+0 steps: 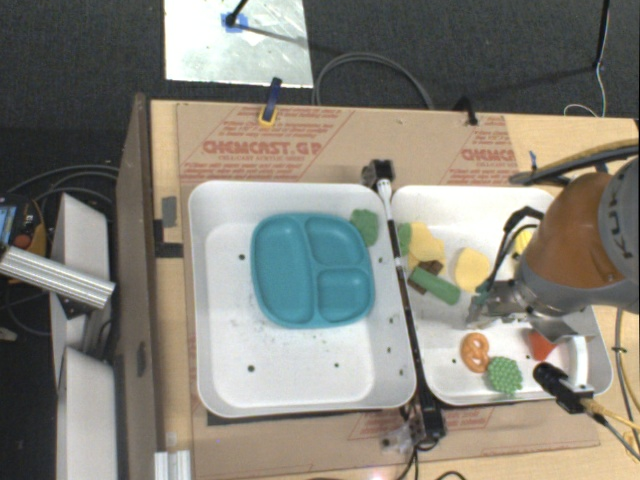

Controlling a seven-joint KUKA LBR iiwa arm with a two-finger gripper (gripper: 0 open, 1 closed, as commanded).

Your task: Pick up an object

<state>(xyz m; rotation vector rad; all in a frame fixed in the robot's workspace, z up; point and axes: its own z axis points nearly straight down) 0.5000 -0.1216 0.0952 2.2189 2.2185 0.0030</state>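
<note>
Nearest the camera, along the front of the right bin (450, 393), a green knobbly ball (503, 374) sits just beside an orange pretzel-shaped piece (475, 350), the two almost touching. A small red piece (541, 345) lies a little to their right, partly under the arm's wrist hardware. Above them, the gripper (483, 306) hangs low over the middle of the right bin, below the orange band (575, 238) of the arm; its fingers are dark and bunched against the white floor, and whether they are apart or together cannot be told. Nothing is visibly between them. Just left of the gripper lies a green stick-shaped piece (433, 285), tilted, with a small brown piece (429, 266) at its upper end. A yellow rounded piece (472, 265) lies just above the gripper, and a second yellow piece (425, 240) is near the divider. In the left bin (215, 268), a blue sectioned plate (312, 270) lies flat, with a green leafy piece (365, 225) at its upper right corner. Farther back, a cardboard sheet (300, 138) covers the bench.
</note>
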